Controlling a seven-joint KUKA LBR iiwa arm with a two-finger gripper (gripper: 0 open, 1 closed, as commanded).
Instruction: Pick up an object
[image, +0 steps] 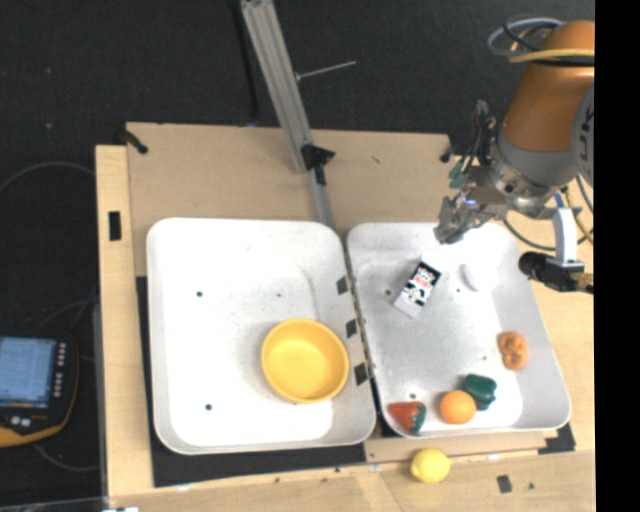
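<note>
Right bin (540, 330) centre open, small carton (418, 287) near back, fruit (458, 407) crowding front edge

We see a metal pole (285, 95) slanting over the bench (220, 170). A handheld control unit (35, 385) lies at far left, on the dark floor (60, 90) beside the bench.

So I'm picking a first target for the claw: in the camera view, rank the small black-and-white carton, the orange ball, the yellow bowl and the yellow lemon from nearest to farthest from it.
From the claw:
1. black-and-white carton, just below-left of it, right bin.
2. orange ball, right bin's near edge.
3. yellow bowl, left bin, and yellow lemon, on the bench outside the bins: too close to call.
</note>
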